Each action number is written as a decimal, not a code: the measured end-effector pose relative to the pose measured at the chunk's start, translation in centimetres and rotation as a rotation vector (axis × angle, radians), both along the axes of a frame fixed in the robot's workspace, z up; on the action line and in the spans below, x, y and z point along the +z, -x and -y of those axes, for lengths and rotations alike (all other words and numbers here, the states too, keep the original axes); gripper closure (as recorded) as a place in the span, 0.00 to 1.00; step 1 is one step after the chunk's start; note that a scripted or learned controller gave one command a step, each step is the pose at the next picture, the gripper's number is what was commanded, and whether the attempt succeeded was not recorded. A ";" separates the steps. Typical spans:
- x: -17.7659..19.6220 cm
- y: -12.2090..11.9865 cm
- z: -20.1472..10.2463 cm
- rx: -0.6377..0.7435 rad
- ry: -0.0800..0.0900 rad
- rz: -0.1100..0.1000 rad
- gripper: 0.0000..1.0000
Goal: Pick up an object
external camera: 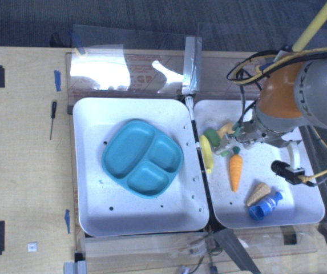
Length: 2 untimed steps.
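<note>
Now the tool (235,140) sits low among the green piece (212,137) and banana (206,153), its grip impossible to read. Crowding could spoil the pick, nudging the carrot (235,170).

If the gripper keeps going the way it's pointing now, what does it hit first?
Probably the green toy: the gripper points toward the right bin's left side, and the green toy lies just ahead, with the yellow banana close beside it. Height is unclear from this slant.

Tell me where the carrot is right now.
The carrot lies in the right bin, toward its left side, right of the yellow banana and up-left of the cone and blue bottle.
</note>
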<state>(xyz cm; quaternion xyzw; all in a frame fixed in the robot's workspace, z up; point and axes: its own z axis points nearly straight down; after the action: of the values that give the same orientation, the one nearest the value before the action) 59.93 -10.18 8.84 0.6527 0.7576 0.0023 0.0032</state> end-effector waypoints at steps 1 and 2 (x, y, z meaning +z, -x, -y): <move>-0.1 4.0 0.0 -0.296 -0.003 -0.003 0.00; 1.1 3.8 0.0 -0.297 -0.003 0.002 1.00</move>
<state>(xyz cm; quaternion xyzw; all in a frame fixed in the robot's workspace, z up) 56.09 -10.18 9.96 0.7577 0.6525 0.0037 0.0034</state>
